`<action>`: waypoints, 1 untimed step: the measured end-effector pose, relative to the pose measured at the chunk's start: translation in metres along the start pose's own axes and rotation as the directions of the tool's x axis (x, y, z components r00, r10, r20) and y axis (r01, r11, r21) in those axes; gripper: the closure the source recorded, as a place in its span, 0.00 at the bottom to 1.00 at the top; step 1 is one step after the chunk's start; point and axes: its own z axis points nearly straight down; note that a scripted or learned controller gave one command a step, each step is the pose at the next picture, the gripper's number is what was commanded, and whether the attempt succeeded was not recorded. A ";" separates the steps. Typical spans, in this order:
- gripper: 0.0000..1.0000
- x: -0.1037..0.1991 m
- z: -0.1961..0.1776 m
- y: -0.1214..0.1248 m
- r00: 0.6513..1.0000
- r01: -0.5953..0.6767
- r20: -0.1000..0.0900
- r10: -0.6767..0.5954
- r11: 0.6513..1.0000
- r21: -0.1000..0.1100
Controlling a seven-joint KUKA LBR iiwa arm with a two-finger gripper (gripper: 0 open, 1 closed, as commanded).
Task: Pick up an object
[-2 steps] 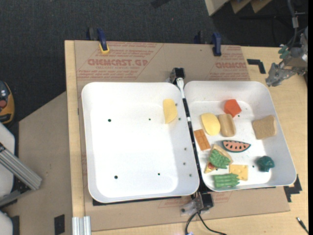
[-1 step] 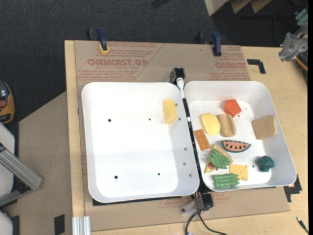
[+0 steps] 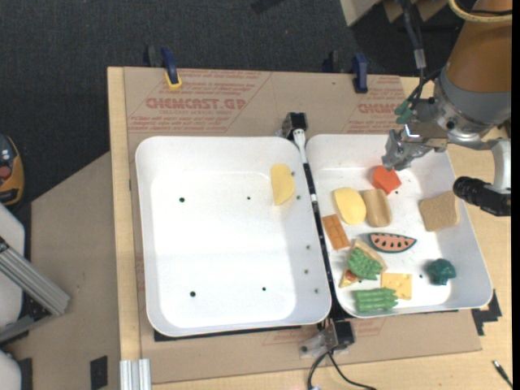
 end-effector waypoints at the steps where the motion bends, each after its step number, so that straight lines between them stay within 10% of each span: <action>1: 1.00 -0.002 -0.077 0.073 1.000 -0.006 0.009 0.006 1.000 -0.026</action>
